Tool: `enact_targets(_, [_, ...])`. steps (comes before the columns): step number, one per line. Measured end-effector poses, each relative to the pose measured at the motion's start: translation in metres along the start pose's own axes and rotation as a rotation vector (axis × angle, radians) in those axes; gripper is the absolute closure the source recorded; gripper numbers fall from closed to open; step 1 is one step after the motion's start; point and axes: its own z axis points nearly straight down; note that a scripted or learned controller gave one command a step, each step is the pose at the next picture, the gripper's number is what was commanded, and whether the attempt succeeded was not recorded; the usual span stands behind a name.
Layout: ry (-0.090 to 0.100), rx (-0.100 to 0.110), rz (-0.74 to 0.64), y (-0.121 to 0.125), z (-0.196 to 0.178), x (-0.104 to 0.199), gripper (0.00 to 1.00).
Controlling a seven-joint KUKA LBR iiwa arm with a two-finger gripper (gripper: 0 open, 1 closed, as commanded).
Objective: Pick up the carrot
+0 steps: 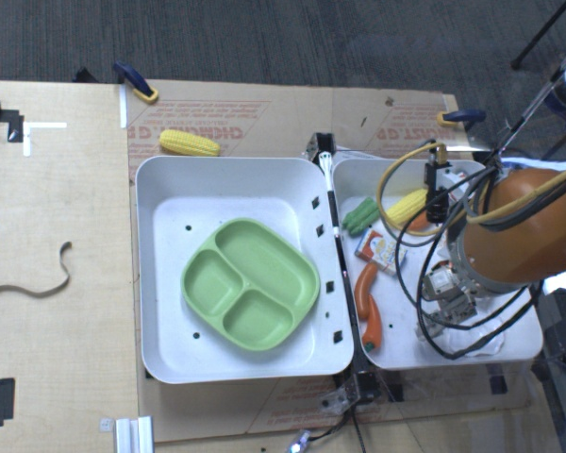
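Here, the carrot (367, 302) lies along the left wall of the right-hand bin (519, 347), its long axis running roughly parallel to that wall, one end bending slightly toward the bin's near edge. The arm's wrist (453, 286) hangs over the same bin, to the carrot's right, so any reach would travel leftward toward the wall. Whether the pincer is spread or closed cannot be told amid the cables.

1. The carrot (367, 302) looks like glossy orange plastic.
2. Left of the carrot, a matt green plastic tray (251, 284) is seen.
3. Smooth white plastic is suggested for both bins (160, 281).
4. Brown cardboard (264, 119) is laid underneath.
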Motion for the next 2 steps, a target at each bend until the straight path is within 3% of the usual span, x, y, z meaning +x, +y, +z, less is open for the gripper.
enact_targets(1, [0.004, -0.001, -0.098, -0.0018, 0.0087, -0.0164, 1.0])
enact_targets(2, [0.0, 0.0, -0.094, -0.0028, 0.0, -0.0184, 1.0])
